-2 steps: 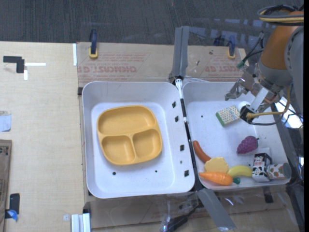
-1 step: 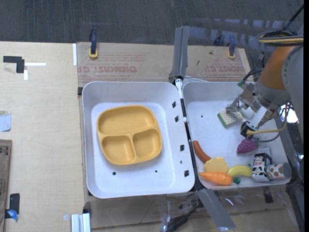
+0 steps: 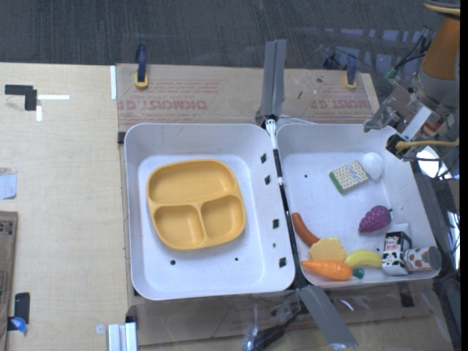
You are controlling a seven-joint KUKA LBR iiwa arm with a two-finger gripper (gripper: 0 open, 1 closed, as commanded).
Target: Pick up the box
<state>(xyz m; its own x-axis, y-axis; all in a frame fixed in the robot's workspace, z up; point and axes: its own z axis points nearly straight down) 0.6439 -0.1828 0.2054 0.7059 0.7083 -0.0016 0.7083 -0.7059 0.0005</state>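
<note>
The box (image 3: 349,175) lies flat near the right bin's (image 3: 289,196) back, apart from the other toys, so access is free. The gripper (image 3: 401,126) is held above the bin's far right corner; whether the jaws are apart cannot be told.

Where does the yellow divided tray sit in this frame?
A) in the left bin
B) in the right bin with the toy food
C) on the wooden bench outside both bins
A: the yellow divided tray lies flat inside the left bin, apart from the toy food in the right bin.
</note>
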